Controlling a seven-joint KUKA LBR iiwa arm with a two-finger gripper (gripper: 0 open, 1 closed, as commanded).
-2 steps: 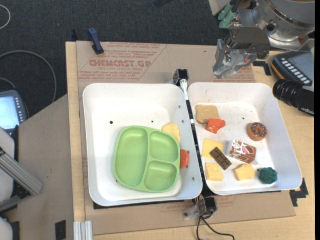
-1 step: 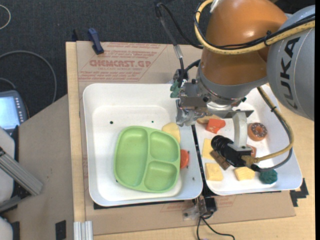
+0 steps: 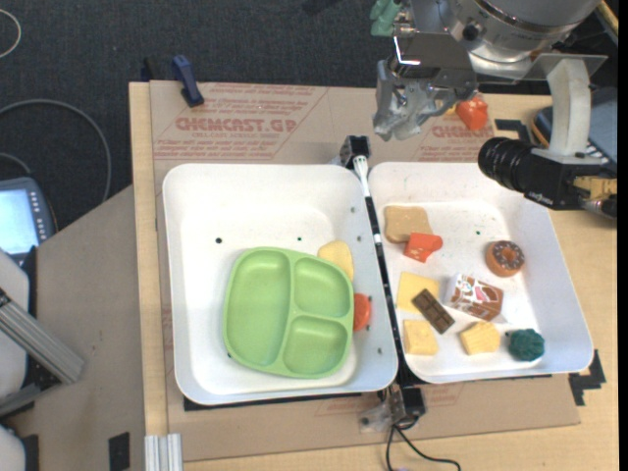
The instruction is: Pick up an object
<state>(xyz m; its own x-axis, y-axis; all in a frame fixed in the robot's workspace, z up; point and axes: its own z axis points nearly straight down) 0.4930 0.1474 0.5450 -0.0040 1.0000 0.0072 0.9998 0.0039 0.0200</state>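
Observation:
My gripper (image 3: 400,116) hangs high over the bench's far edge, behind the divider between the two bins, and no object touches it. The right bin (image 3: 559,263) holds several small items: a tan bread slice (image 3: 405,222), a red wedge (image 3: 423,247), a chocolate donut (image 3: 504,257), a yellow cheese block (image 3: 416,287), a dark chocolate bar (image 3: 432,310), a red and white carton (image 3: 477,297), two yellow cubes (image 3: 421,338) (image 3: 480,338) and a green lump (image 3: 526,344).
The left bin (image 3: 196,214) bears a green divided plate (image 3: 289,312), with a yellow item (image 3: 337,257) and an orange item (image 3: 362,310) against the plate's right side. A black camera-like device (image 3: 520,170) overhangs the right bin's far corner. An orange piece (image 3: 473,114) sits behind it.

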